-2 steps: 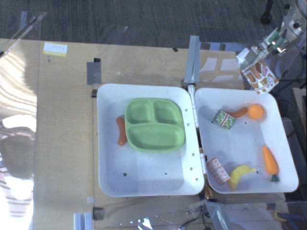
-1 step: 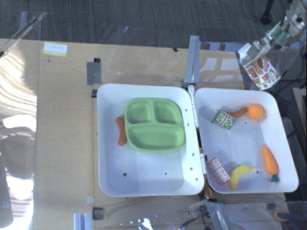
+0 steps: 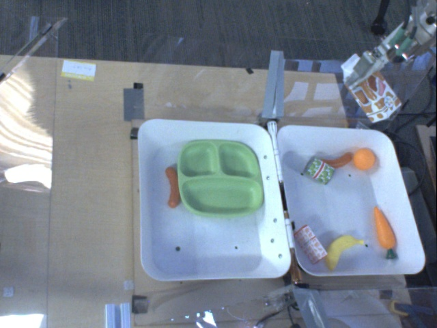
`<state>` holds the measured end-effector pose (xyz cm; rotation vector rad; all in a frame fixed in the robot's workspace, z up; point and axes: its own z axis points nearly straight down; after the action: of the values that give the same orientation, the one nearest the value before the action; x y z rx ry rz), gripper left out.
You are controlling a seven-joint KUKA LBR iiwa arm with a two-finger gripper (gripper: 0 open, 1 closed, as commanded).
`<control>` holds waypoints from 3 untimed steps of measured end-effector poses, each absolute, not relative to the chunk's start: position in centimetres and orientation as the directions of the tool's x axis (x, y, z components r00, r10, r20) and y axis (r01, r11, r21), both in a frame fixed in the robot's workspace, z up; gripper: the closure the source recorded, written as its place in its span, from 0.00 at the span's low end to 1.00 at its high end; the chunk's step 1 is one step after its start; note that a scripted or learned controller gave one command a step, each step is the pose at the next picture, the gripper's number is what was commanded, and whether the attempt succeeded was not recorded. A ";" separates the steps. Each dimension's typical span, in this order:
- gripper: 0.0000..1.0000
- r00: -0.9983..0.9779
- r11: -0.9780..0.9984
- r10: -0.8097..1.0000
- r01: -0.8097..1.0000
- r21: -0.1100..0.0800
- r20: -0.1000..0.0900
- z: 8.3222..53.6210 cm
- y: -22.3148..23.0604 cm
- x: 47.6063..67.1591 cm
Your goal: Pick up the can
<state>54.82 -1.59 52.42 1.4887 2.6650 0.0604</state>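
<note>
- The can (image 3: 319,170), green and white, lies on its side in the right bin (image 3: 403,183), touching an orange gourd's (image 3: 355,160) stem.
- The gripper (image 3: 367,65) hangs beyond the desk corner with a white-orange pack (image 3: 374,96) at its tip; how its jaws stand, I cannot tell.
- Approach from above, closing across the can's round sides, clear of the gourd.

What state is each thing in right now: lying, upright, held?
Green-labelled can: lying on its side, right bin.
Banana: lying flat, beside red-and-white pack.
Carrot: lying flat.
Green plate: right way up, left bin.
Gripper: raised beyond the bins, by a patterned carton; hold unclear.
</note>
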 end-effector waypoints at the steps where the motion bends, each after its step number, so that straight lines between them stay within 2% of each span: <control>1: 1.00 -0.526 0.530 0.848 0.843 0.086 -0.065 53.7 -1.5 55.0; 3: 1.00 -0.536 0.541 0.841 0.834 0.104 -0.081 56.2 -1.2 55.3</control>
<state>55.27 -1.22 56.24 1.4467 2.6501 0.0796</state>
